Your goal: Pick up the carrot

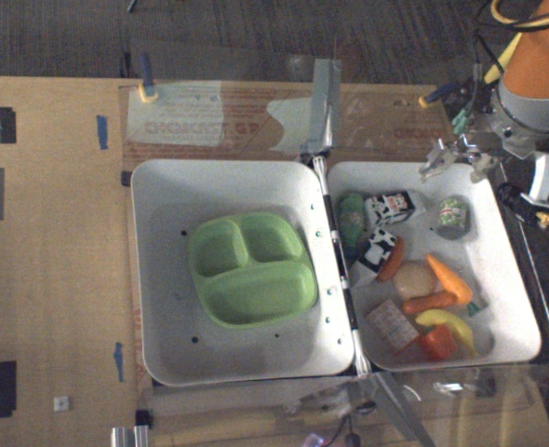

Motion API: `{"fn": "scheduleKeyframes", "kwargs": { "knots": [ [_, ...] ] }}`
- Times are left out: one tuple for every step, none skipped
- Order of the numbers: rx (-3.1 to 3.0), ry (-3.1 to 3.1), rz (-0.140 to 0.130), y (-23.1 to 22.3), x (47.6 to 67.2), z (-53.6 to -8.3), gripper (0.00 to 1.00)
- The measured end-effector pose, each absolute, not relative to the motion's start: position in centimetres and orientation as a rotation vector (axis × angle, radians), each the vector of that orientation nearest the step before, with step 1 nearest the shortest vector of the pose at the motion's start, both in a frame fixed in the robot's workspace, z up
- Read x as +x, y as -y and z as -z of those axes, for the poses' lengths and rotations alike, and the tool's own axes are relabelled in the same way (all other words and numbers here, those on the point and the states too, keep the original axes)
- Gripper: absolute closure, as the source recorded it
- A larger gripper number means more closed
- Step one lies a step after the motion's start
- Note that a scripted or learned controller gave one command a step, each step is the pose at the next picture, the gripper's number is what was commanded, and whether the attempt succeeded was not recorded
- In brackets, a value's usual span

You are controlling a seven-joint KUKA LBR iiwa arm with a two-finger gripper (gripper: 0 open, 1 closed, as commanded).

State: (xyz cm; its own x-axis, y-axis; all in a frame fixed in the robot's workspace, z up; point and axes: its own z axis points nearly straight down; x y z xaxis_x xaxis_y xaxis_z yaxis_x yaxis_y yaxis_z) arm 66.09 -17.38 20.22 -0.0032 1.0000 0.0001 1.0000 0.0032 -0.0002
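- I see the arm point(533, 73) at the top right corner, its orange band above the far edge of the right bin point(526, 277).
- The gripper point(459, 156) hangs over that bin's far rim, its fingers spread apart with nothing between them.
- The carrot point(448, 279) lies in the right bin, toward its near right part, pointed end up and to the left, well apart from the gripper.
- Just beside the carrot I make out a round tan piece point(412, 279) on its left and a second, orange-red stick point(429, 302) touching it below.
- A yellow banana point(451, 326) and a red piece point(436, 344) lie nearer the front edge, with a pinkish block point(391, 324) to their left.
- Farther back sit two black-and-white cartons point(389, 208), a green item point(352, 214) by the left wall, and a small grey-green can point(451, 217).
- The left bin point(153, 250) holds a green divided plate point(252, 268), lying flat near its middle.
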Motion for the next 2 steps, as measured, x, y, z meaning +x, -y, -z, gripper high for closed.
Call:
{"fn": "scheduleKeyframes", "kwargs": {
  "knots": [
    [-2.126,2.315,0.001,19.0,60.1,-10.6,0.0],
    [-2.082,2.358,0.003,15.6,62.4,-19.5,0.0]
  ]
}}
